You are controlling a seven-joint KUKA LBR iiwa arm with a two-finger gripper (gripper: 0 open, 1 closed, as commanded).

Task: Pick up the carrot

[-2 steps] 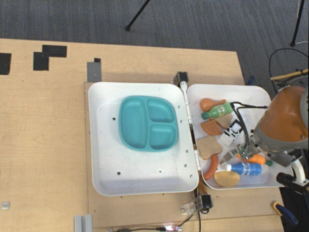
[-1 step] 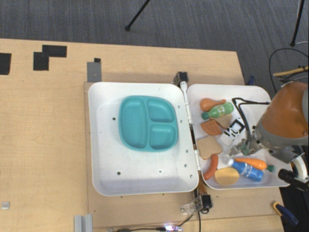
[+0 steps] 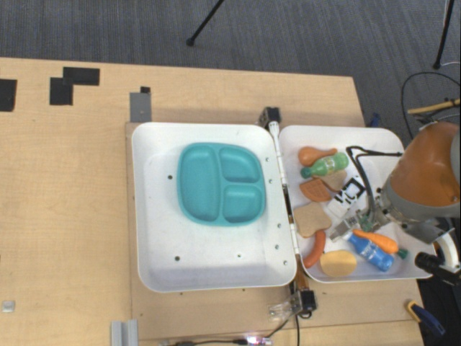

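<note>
Lying in the right bin [image 3: 389, 137], carrot [image 3: 376, 241] seen across a blue bottle [image 3: 372, 253], just right of the gripper [image 3: 351, 227], touching or nearly so, finger spread cannot be told, teal plate [image 3: 220, 184] set in left bin [image 3: 155, 215].

**Around your bench**

You look down on a pale wooden table [image 3: 65, 215] with black rectangular patches [image 3: 72, 83] near its far left edge. Beyond it lies dark grey ribbed carpet floor [image 3: 108, 13], where thin black stand legs [image 3: 216, 9] slant across.
</note>
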